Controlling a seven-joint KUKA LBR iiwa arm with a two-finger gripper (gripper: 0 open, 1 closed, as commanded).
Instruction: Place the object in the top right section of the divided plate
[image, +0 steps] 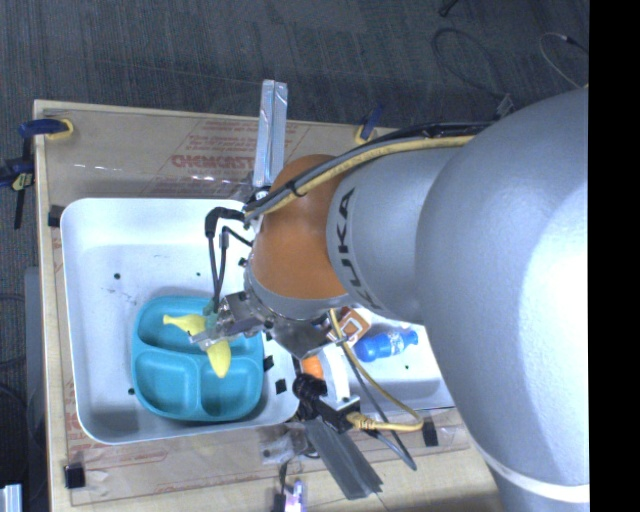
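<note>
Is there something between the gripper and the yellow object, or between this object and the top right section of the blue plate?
Nothing visible stands in the way. The gripper is right at the yellow object, which lies across the right side of the blue divided plate. No other item sits on the plate.

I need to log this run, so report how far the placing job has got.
Done: the grey arm's gripper is over the blue divided plastic plate in the left white bin. In hand: a yellow curved banana-like object lies under the gripper, across the plate's upper sections and the right one; whether it is gripped or released cannot be told. Left: confirming that it rests in the top right section, then retreating.
</note>
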